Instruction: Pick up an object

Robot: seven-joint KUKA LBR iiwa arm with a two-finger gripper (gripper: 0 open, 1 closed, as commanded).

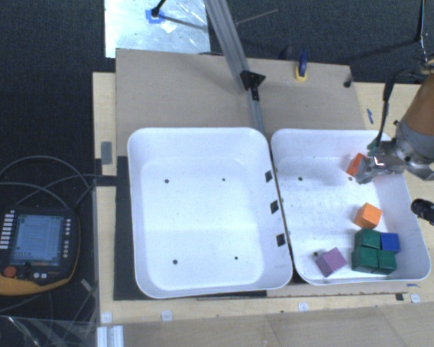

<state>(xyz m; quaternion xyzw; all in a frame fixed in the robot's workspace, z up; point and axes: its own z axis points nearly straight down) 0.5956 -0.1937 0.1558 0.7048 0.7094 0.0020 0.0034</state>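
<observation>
I had the right bin (304, 150) as my landmark: the other bin (152, 150) lay left of it, touching. In its near right corner blocks (375, 250) clustered; one block (356, 165) sat apart, farther back.

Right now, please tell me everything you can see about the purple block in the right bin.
The purple block is a small cube-like piece with a matte, pale purple surface; its material cannot be told. It lies on the floor of the right bin, near the front wall, turned at an angle to the bin's edges. It stands apart from the green blocks on its right. A small dark speck lies just beside its left corner. Nothing grips it.
</observation>
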